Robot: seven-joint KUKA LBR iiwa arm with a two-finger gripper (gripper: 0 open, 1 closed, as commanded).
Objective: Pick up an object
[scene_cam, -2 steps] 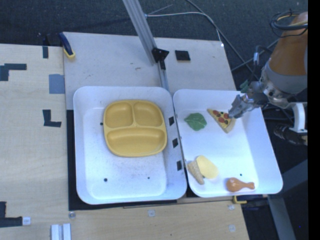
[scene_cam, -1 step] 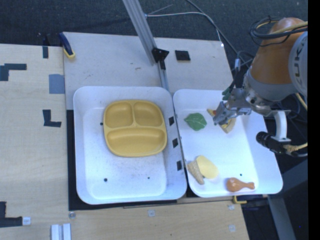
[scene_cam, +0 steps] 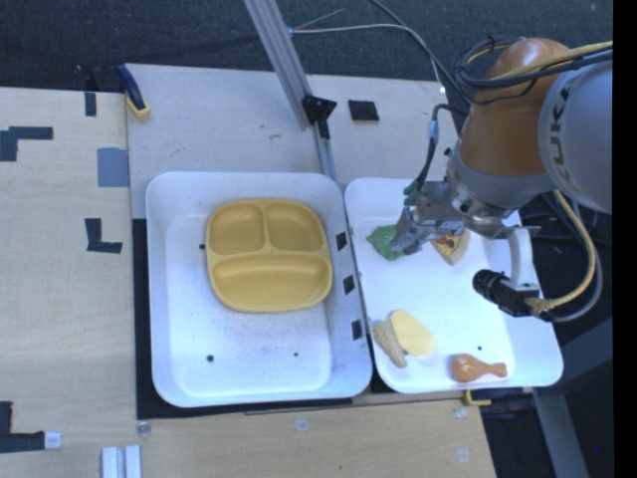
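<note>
Grey KUKA arm [scene_cam: 557,137] with orange band, reaching in from the right over the right-hand bin [scene_cam: 518,352], wrist bent downward toward the bin's upper-left part. Gripper [scene_cam: 406,239] lowered at the right end of a green leafy toy [scene_cam: 384,240], touching or overlapping it; jaw state not discernible, grasp not confirmed. Black cable and fitting [scene_cam: 503,292] hanging below the wrist, just right of the gripper.

Green leafy toy lying on the bin floor near the upper-left corner of the right-hand bin, long axis roughly left to right, slightly tilted, pointed end toward the bin's left wall.

Small yellow-and-white piece [scene_cam: 451,245] just right of the gripper, partly hidden under the wrist. Pale yellow rounded piece [scene_cam: 412,333] lower in the same bin, with a tan ridged piece [scene_cam: 389,343] touching its left side. Orange drumstick-shaped toy [scene_cam: 478,368] near the bin's lower edge, long axis left to right, narrow end to the right.

Left of the right-hand bin, the second white bin [scene_cam: 179,366], bearing a yellow divided plate [scene_cam: 269,255] with three compartments, well apart from the gripper
</note>
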